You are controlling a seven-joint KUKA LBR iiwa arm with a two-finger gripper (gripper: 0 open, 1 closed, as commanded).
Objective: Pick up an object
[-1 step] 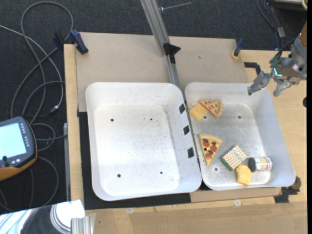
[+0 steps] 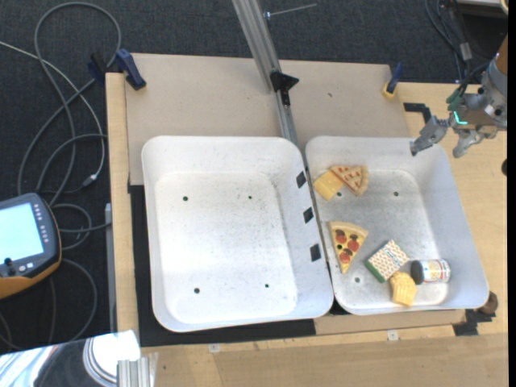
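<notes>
Hand (image 2: 446, 139) spread wide, holding nothing, pizza slice (image 2: 347, 244) triangular, yellow crust, red toppings

1 fixed camera above the bench (image 2: 201, 87), angled down, taking in both white bins (image 2: 161, 216), moderately far

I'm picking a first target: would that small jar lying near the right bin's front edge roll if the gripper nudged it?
Probably. The jar lies on its side and looks cylindrical, so a sideways push would likely roll it. The yellow block beside it may stop it one way. Its smooth-looking round body could slip between fingers.
</notes>
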